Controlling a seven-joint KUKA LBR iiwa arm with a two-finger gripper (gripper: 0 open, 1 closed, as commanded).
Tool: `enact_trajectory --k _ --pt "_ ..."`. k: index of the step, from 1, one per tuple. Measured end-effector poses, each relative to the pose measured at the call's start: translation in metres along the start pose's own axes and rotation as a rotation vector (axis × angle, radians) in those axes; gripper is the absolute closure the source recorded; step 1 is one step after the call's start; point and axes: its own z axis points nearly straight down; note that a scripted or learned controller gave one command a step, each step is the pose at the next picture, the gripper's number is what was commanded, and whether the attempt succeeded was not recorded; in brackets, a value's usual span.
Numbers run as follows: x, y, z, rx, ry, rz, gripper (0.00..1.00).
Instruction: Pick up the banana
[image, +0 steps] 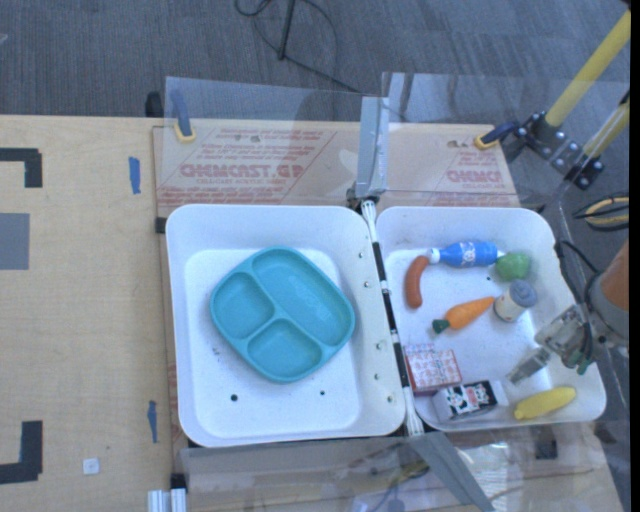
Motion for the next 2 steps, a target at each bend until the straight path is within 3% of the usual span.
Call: enact_trajectory --k 1,2 --pt "0.005 0.002 0.012 0.004 0.010 -0.328 0.00" --pt "0.001 0.003 0.000 -0.002 -0.002 -0.322 1.00"
